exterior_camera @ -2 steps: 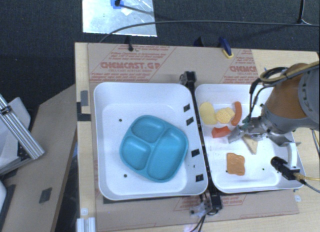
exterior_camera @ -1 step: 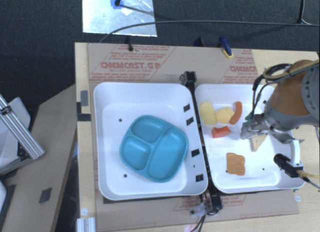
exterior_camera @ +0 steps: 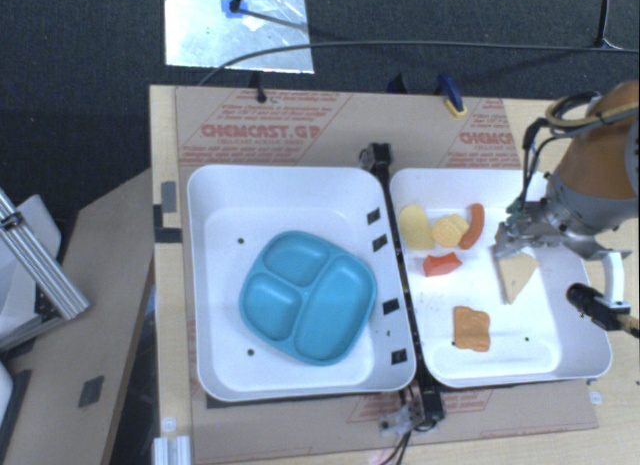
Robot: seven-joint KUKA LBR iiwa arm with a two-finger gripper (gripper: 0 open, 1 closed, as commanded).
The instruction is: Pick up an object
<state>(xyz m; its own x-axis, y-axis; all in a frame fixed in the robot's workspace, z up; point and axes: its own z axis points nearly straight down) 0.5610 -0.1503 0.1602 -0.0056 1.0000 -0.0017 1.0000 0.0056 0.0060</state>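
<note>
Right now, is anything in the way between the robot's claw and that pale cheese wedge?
Nothing visible. The gripper sits right above the cheese wedge in the right bin. The other food pieces lie off to its left.

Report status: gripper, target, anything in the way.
Gripper over right bin, above cheese wedge. Nothing visibly held. Sausage and red piece close by.

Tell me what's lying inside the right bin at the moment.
In the right bin: a yellow piece, a ridged yellow chip, a sausage, a red piece, an orange piece and a cheese wedge. The claw covers the wedge's top end.
</note>
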